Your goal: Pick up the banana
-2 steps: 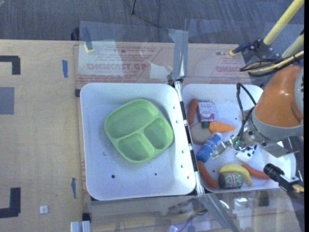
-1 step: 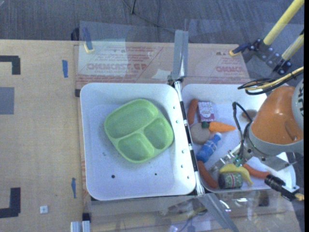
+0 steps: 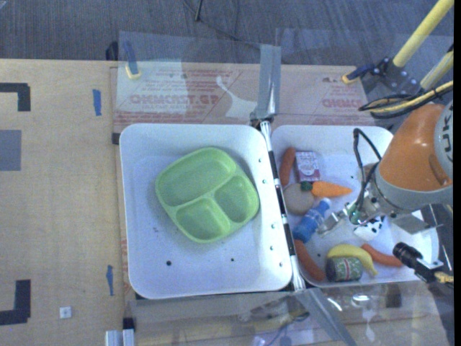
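The yellow banana (image 3: 351,252) lies near the front edge of the right bin (image 3: 382,139), curving over the top of a dark green can (image 3: 343,268). My gripper (image 3: 340,219) hangs low in the middle of that bin, just above and slightly left of the banana and next to a blue bottle (image 3: 311,220). The grey wrist and orange band (image 3: 420,150) cover the bin's right side. Nothing shows as held.
The right bin is crowded: a red sausage (image 3: 288,166), a pink carton (image 3: 307,166), a carrot (image 3: 331,189), a tan lump (image 3: 294,197), another sausage (image 3: 310,262) and a second carrot (image 3: 382,256). A green divided plate (image 3: 207,193) sits in the left bin (image 3: 144,251).
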`<action>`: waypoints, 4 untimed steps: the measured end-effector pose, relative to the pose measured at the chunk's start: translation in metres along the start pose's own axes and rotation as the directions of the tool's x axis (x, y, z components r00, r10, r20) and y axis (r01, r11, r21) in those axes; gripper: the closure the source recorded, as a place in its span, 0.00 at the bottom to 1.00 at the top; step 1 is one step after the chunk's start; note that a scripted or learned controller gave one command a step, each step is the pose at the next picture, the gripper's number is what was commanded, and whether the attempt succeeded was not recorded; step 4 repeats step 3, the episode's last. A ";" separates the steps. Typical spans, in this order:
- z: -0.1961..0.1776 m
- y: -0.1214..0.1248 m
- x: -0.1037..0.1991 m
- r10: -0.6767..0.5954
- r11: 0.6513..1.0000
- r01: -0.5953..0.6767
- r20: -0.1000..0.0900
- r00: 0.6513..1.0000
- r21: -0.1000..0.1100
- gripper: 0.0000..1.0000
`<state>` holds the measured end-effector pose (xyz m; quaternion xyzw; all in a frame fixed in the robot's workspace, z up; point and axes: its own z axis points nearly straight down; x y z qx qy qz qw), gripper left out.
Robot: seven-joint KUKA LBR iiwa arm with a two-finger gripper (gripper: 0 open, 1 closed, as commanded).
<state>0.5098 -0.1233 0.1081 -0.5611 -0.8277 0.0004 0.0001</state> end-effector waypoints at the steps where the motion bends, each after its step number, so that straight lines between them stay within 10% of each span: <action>1: -0.107 -0.009 0.060 -0.127 0.992 0.127 -0.001 0.992 0.001 0.00; 2: 0.003 -0.023 0.026 -0.150 0.989 0.150 -0.002 0.989 0.001 0.00; 3: 0.021 -0.025 0.016 0.127 0.992 -0.127 -0.002 0.992 -0.004 0.00; 4: 0.021 -0.025 0.016 0.127 0.992 -0.127 -0.002 0.992 -0.004 0.00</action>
